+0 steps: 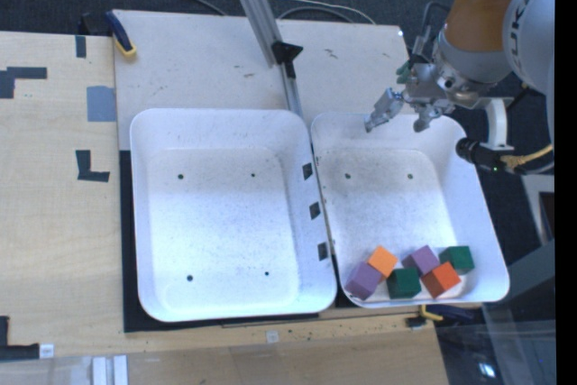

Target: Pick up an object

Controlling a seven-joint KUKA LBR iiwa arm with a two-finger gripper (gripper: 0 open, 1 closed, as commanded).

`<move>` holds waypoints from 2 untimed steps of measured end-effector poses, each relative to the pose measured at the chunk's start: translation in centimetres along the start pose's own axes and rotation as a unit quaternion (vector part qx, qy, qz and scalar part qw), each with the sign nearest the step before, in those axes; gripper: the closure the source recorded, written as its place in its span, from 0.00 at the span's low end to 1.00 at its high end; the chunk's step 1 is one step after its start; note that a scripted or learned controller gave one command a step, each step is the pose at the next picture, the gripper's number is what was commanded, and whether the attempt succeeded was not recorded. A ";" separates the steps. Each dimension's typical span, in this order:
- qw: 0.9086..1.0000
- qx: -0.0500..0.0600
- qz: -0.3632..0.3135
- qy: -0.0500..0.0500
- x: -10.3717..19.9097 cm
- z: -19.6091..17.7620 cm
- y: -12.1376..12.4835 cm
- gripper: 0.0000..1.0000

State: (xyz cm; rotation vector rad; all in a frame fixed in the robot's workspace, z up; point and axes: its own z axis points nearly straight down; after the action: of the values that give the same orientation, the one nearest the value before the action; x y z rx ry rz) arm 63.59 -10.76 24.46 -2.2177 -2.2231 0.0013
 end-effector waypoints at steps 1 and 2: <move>1.000 0.004 0.001 -0.001 -2.6 11.6 0.8 0.00; 1.000 0.004 0.003 0.000 -5.2 15.5 -4.0 0.00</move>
State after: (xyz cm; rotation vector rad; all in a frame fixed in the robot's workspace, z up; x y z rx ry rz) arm 59.57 -15.94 8.93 -2.2197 -2.2140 0.0110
